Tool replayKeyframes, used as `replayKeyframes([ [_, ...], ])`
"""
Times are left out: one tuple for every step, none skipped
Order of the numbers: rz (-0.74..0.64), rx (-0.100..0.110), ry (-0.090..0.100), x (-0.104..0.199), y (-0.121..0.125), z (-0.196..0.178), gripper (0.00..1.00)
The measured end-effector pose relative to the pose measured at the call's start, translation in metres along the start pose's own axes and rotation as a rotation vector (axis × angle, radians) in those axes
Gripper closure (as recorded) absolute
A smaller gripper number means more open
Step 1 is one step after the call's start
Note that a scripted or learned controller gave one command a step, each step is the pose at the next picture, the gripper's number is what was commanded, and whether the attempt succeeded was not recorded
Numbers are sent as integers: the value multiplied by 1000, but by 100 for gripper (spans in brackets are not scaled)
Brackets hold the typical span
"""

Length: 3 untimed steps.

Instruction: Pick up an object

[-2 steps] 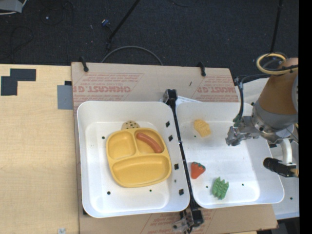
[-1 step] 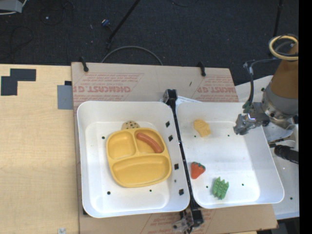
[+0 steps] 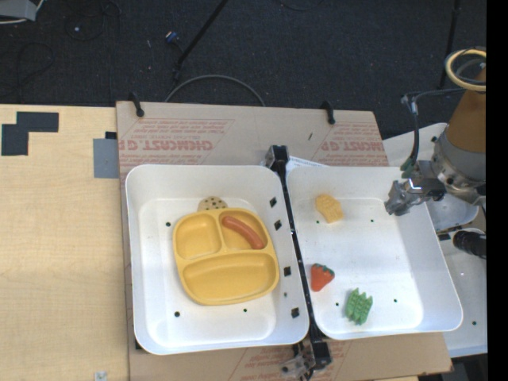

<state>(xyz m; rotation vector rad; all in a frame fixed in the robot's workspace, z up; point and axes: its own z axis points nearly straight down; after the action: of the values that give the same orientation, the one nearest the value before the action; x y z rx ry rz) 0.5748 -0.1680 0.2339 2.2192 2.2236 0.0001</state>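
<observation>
Metal two-finger tool (image 3: 399,196) over right white bin's (image 3: 444,292) upper right rim; open or closed, cannot tell. Nearest, left of it on the bin floor: yellow waffle-like block (image 3: 329,208). Farther down: red strawberry toy (image 3: 321,277), green leafy toy (image 3: 358,305). Well apart, in left white bin (image 3: 151,292): yellow divided plastic tray (image 3: 225,259) with sausage (image 3: 244,230).

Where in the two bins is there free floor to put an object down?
Right bin: the broad middle is bare, bordered by the yellow block, strawberry and green toy. Left bin: crowded by the yellow tray holding a sausage, cookie behind; a narrow strip along the tray's left is bare.
</observation>
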Motion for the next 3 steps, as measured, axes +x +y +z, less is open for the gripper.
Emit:
replayKeyframes([
  [-2,4,3,57,-16,-5,100],
  [-1,6,2,110,-31,8,100],
  [-2,5,2,159,-43,-1,100],
])
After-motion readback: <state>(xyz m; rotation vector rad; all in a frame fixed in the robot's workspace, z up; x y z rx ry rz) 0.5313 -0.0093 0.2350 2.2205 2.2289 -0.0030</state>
